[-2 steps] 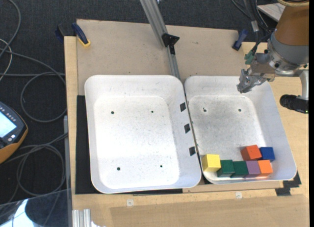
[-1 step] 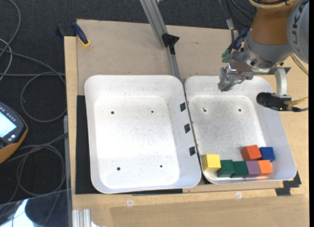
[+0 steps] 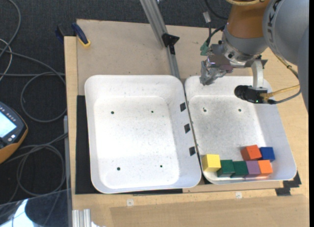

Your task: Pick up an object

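Jaws (image 3: 210, 76) above right bin's (image 3: 282, 138) far rim (blocks (image 3: 240, 163) well apart).

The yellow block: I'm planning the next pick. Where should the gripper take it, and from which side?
Probably from straight above, fingers on the yellow block's near and far faces. Its right side touches the green block and its left is close to the bin wall.

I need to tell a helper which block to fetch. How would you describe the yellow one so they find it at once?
Look in the right bin, along its near edge, where the blocks cluster. The yellow block sits at the left end of that cluster, beside a dark green block, and is the only yellow one.
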